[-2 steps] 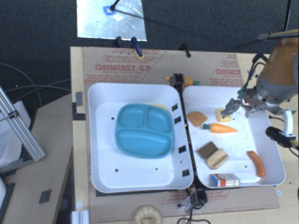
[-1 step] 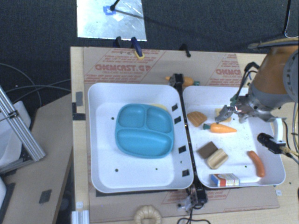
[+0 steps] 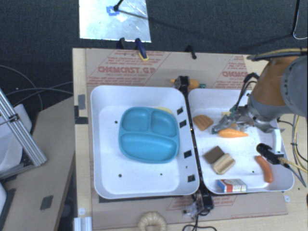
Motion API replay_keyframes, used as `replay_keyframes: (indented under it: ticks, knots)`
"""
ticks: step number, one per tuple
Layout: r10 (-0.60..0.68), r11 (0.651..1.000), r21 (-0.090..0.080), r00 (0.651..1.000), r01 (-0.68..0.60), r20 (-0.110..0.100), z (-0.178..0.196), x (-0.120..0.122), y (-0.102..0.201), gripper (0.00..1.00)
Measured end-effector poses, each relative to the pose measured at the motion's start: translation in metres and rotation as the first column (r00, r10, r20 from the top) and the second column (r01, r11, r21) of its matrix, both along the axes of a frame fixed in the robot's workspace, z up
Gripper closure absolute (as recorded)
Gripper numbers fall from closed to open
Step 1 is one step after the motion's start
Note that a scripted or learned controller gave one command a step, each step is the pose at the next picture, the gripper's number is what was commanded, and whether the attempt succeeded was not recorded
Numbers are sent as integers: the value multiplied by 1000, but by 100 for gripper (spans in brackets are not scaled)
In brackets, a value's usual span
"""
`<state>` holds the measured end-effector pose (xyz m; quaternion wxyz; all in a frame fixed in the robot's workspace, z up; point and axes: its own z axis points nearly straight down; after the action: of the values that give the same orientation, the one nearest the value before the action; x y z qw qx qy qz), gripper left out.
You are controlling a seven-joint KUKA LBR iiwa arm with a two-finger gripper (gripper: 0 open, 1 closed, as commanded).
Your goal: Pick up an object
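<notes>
My gripper [image 3: 224, 125] is low in the right bin [image 3: 284, 177], reaching in from the right. It sits at the left end of an orange carrot [image 3: 234, 134], which lies flat just below and right of it; whether they touch I cannot tell. A tan cracker-like piece [image 3: 202, 122] lies to the gripper's left. Nearer the front are a brown block [image 3: 213, 154], a pale block [image 3: 224, 164], a red sausage [image 3: 264, 169] and a small printed box [image 3: 231, 185].
The left bin [image 3: 103, 143] holds a blue divided plate [image 3: 148, 134] with a yellowish item [image 3: 164, 110] peeking out behind it. An orange object [image 3: 193, 84] sits outside the bins, behind the divider. The arm's grey and orange body [image 3: 274, 90] hangs over the right bin's far right.
</notes>
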<state>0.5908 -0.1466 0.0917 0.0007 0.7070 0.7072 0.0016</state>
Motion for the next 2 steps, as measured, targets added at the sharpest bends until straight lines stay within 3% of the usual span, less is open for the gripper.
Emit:
replay_keyframes:
  ticks: [1,2]
  knots:
    - [1,1000,0,1000,-1,12,16,4,1,100]
    - [3,1000,-3,1000,-3,3,76,-2,2,100]
